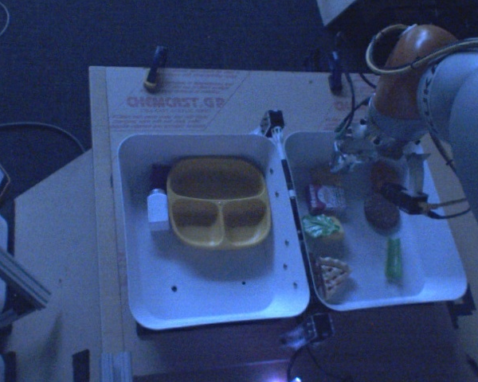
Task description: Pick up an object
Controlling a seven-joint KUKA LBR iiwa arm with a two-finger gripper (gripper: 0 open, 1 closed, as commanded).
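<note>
Two shallow white bins sit before you; the right bin (pixel 442 273) holds a round dark brown puck (pixel 381 212). Just above that puck hovers your gripper (pixel 352 156), its grasp impossible to judge in this dimness.

Dim bluish light; dark floor (pixel 64 22), perhaps carpeted.
</note>
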